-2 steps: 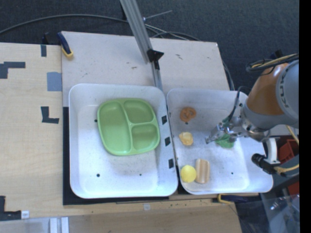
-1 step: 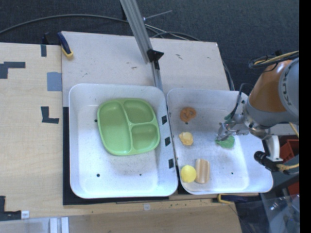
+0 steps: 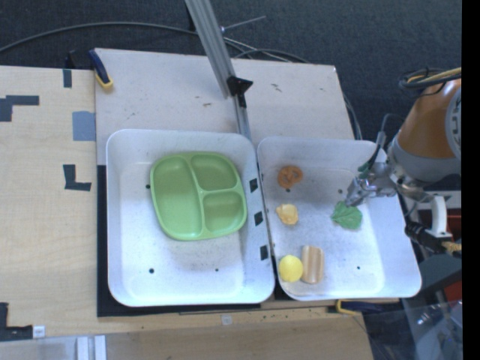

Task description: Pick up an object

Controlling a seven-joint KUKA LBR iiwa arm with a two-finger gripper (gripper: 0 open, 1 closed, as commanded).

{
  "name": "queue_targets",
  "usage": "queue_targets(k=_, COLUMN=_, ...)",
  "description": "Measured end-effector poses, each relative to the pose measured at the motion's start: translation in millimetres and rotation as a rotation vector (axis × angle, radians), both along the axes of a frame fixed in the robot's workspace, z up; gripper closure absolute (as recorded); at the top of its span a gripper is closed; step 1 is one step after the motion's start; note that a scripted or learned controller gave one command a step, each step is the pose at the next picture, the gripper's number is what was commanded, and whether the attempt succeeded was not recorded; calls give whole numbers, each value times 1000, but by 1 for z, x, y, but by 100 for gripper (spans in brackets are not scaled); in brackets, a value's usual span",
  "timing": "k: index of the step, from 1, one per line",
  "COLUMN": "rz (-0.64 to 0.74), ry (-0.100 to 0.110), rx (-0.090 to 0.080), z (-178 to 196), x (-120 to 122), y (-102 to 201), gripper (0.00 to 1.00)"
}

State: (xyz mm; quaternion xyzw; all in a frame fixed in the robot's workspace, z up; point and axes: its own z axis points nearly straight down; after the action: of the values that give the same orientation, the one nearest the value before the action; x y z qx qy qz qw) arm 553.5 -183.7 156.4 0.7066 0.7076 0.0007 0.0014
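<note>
The grey KUKA arm with the orange band above its wrist [image 3: 431, 130] enters from the right edge of the camera view and angles downward and to the left. Its two-finger metal gripper [image 3: 358, 193] points down-left at the end of the wrist, low over the right-hand side of the bench. The wrist housing sits directly up-right of the gripper.

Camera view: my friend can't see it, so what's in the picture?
The grey robot arm's pincer reaches into the right white bin, just above a crumpled green leafy item. That bin also holds a brown round lump, a small yellow-orange piece, a yellow ball and a tan cylinder. The left white bin holds a green divided plastic plate.
</note>
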Motion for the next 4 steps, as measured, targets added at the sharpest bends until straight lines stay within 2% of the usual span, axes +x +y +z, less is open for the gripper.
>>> queue_targets(k=1, rz=1, ry=-1, rx=0, z=49, x=4, y=10, gripper=100)
queue_targets(k=2, rz=0, ry=-1, rx=0, z=96, x=-3, y=11, gripper=100)
queue_targets(k=3, rz=7, ry=3, rx=3, z=100, x=9, y=70, gripper=100)
queue_targets(k=4, rz=5, ry=4, rx=2, z=85, x=16, y=119, gripper=100)
